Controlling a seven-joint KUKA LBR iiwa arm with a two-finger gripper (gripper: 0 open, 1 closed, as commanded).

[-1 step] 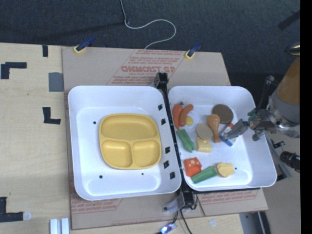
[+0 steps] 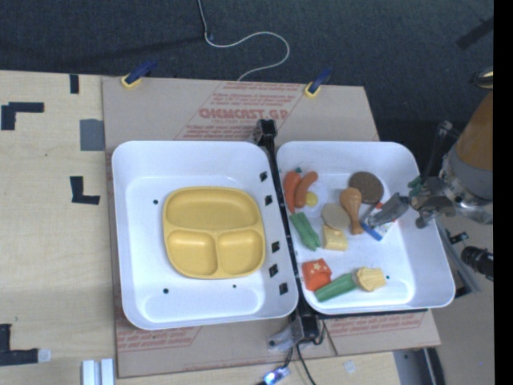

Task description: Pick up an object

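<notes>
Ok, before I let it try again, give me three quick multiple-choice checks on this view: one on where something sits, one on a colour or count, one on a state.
1. Where does the divided tray lie?
A. left bin
B. right bin
C. on the cardboard outside the bins

2. What colour is that tray?
A. red
B. yellow
C. blue

3. How does the drumstick stand with the gripper?
A. lifted above the bin
B. lying in the right bin, beside the gripper
C. lying in the tray

Answers: 1 A, it fills the middle of the left bin. 2 B, it is yellow all over. 3 B, it lies on the bin floor just left of the gripper.
</notes>
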